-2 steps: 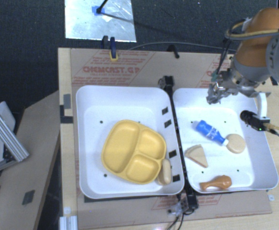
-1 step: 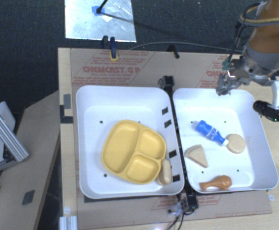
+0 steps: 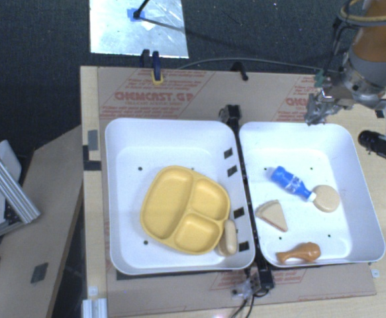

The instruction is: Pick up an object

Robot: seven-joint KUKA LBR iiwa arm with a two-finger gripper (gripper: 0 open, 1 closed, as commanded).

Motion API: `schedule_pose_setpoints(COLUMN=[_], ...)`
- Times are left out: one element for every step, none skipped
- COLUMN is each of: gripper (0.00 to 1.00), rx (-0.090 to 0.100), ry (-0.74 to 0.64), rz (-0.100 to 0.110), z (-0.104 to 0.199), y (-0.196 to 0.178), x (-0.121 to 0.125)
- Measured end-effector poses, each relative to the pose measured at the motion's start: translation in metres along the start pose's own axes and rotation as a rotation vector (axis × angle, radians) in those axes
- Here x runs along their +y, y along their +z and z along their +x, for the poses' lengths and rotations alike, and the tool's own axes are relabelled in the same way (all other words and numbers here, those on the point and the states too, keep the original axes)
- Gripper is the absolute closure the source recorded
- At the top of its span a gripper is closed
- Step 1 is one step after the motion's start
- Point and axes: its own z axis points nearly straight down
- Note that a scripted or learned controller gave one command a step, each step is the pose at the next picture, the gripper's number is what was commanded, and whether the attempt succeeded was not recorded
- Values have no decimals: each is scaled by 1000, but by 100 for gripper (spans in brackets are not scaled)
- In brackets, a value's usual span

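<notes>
- A yellow divided tray (image 3: 185, 209) lay in the left bin (image 3: 126, 151) on the desk (image 3: 60, 177), a pale oblong piece (image 3: 229, 237) touching its lower right corner.
- In the right bin (image 3: 358, 171), a blue bottle (image 3: 290, 182) lay tilted beside a round tan disc (image 3: 326, 198); a tan wedge (image 3: 272, 215) sat below them and a brown drumstick-shaped piece (image 3: 298, 252) lay near the front wall.
- The pincer (image 3: 316, 113) hung over the right bin's back rim, apart from every object; its fingers were too small and dark to tell whether released or clenched.
- The arm (image 3: 377, 38) was cut off at the upper right.
</notes>
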Motion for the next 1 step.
schedule_pose_setpoints(gripper=[100], rx=[1], ry=[-3], rz=[3], z=[47], y=[3], x=[0])
